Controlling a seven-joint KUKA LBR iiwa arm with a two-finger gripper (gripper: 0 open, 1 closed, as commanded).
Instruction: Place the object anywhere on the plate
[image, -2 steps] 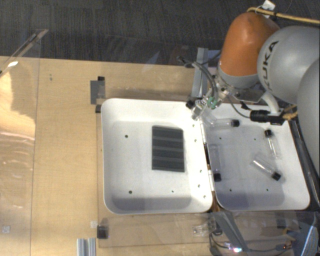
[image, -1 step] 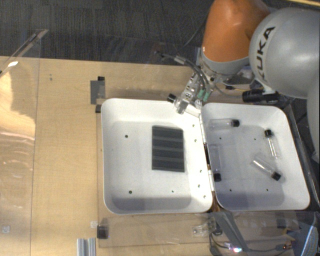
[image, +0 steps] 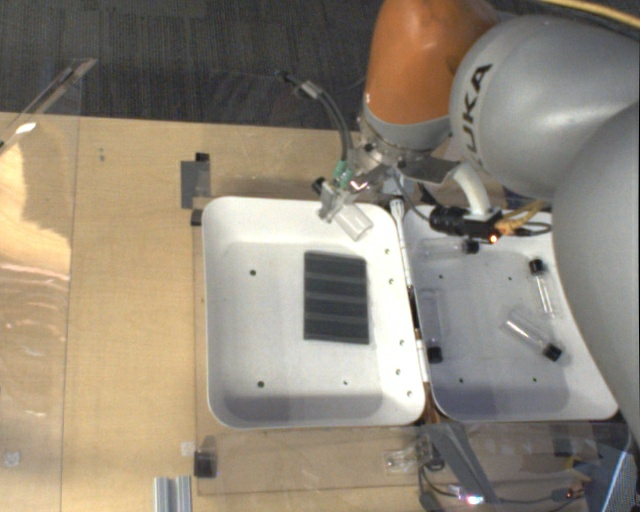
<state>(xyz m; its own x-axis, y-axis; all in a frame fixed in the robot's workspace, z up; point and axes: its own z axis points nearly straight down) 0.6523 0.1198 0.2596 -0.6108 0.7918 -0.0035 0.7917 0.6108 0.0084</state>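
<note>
Pincer (image: 340, 205) at left bin's (image: 230, 400) far edge, clamped on a clear tube (image: 352, 222), dark ribbed plate (image: 336, 297) just below, two more tubes (image: 532, 335) off right.

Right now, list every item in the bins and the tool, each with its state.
tool: over the left bin's far right corner, a clear tube at its tip.
clear tube: tilted, above the left bin's corner, not on the plate.
dark ribbed plate: flat in the left bin, nothing on it.
two clear tubes with black caps: lying flat in the right bin.
</note>
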